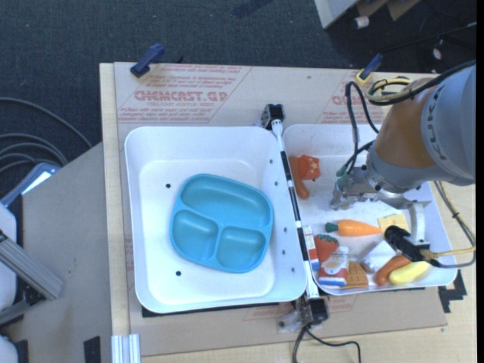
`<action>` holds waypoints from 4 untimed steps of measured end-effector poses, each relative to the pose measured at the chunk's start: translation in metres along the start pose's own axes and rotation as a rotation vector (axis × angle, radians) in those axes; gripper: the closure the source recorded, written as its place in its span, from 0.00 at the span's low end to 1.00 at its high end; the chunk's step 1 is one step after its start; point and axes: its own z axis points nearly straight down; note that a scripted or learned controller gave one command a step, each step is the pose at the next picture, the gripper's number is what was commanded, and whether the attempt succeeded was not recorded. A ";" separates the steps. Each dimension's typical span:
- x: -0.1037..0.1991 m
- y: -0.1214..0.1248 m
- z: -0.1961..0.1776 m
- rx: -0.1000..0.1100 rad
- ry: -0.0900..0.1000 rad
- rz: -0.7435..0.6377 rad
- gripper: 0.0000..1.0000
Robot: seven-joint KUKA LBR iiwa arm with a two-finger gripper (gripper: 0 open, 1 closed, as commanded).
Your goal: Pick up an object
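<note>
My gripper [345, 196] is low in the right bin [325, 138], over bare white floor. An orange and red toy piece [305, 169] lies just to its left by the bin's divider. A toy carrot [358, 228] lies on its side just below the gripper. I see nothing between the gripper and the floor. The grey arm with its orange band [404, 138] comes in from the right and covers the bin's right part.
The left bin [144, 165] holds a blue divided plate [221, 222]. At the right bin's front lie a strawberry toy [326, 246], a cracker-like piece [342, 268], a yellow cheese wedge [393, 221], a red-orange toy [390, 267] and a yellow banana [411, 272].
</note>
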 end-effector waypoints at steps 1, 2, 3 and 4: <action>0.000 0.000 0.000 0.000 0.000 0.000 0.00; -0.061 -0.057 0.010 0.004 0.000 0.002 0.00; -0.060 -0.056 0.000 0.001 0.001 0.002 1.00; -0.060 -0.056 -0.010 0.001 0.001 0.002 1.00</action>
